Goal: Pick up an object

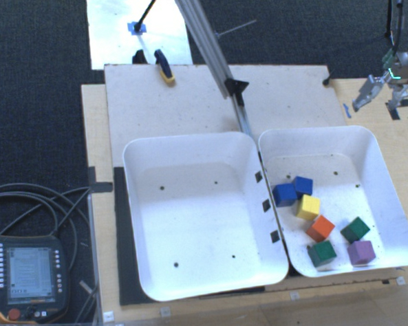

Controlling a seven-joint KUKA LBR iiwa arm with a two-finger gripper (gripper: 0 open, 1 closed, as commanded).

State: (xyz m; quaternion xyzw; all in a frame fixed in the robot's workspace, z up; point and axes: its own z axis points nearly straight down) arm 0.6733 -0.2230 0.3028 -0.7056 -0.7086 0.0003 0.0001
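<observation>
Seven small blocks sat clustered in the right bin, well apart from the gripper; they looked light, rigid and flat-sided, likely easy to pinch across opposite faces; the purple block stood a little clear of its neighbours near the front wall, the friendliest target; the gripper hung beyond the bin's far right corner, jaws spread apart, nothing between them, touching nothing.
</observation>
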